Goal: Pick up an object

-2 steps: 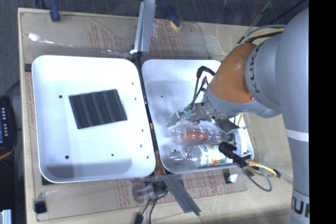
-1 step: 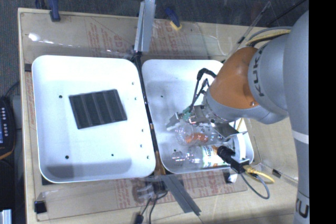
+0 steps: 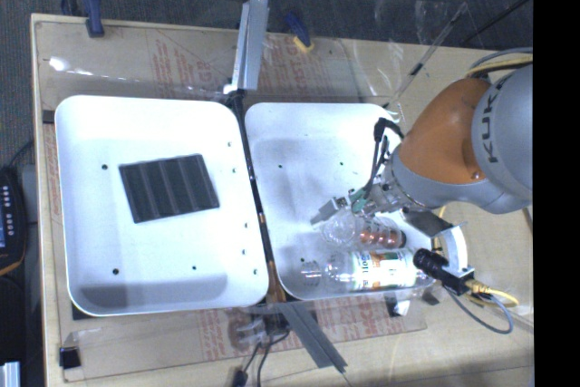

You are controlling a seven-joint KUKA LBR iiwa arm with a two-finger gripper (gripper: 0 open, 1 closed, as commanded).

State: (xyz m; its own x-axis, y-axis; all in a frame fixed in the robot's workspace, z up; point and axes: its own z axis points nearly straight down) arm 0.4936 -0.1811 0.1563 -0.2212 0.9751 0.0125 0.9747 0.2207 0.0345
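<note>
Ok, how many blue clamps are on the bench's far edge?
2: one blue clamp at the far left corner, another just right of the upright metal post. Others may be hidden.

Your wooden bench (image 3: 136,50) carries two white bins: left bin (image 3: 82,131) touching right bin (image 3: 299,131).

White bins (image 3: 145,118), a dark grey ribbed pad (image 3: 169,187), and seemingly clear bottles (image 3: 376,270).
</note>
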